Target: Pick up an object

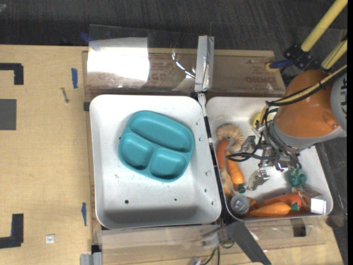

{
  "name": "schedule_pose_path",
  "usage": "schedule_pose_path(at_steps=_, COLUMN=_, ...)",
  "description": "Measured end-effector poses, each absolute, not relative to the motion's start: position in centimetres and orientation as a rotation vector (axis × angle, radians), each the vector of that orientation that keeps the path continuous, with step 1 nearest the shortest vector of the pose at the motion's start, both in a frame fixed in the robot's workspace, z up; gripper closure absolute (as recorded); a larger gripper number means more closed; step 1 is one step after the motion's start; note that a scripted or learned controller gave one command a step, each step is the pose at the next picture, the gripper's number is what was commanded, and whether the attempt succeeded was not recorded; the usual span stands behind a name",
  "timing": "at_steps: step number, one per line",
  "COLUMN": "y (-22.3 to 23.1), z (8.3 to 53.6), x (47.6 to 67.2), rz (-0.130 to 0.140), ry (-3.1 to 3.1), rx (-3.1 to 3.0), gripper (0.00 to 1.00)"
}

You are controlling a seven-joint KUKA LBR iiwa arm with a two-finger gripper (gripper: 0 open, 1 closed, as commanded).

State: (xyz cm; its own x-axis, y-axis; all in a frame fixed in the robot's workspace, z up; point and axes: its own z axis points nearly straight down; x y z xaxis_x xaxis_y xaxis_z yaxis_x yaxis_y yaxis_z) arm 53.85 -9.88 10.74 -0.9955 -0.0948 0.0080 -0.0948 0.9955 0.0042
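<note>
A pale wooden counter (38, 164) fills the left side, marked with black corner brackets (14, 73) and short strips of blue tape (74, 77). Beyond its far edge lies a dark grey carpeted floor (165, 7). Clear plastic sheeting (118, 65) stands behind the bins — it catches a bright white glare from overhead light. Yellow poles (329, 15) slant across the top right corner.

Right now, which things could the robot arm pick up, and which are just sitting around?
For the job:
- gripper, over the right bin
- carrots in it
- small teal piece

Just lying about:
- teal divided plate in the left bin
- wooden bench
</note>
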Motion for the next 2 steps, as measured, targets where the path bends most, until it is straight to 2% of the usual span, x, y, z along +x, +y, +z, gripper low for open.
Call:
schedule_pose_path(at_steps=1, y=-9.7, z=8.9, x=52.5, rz=-0.001, ry=-3.149, rx=-0.028, gripper=0.00)
schedule_pose_path(at_steps=2, y=-9.6, z=9.3, x=49.4, rz=0.007, ry=-3.189, rx=-0.089, gripper=0.00)
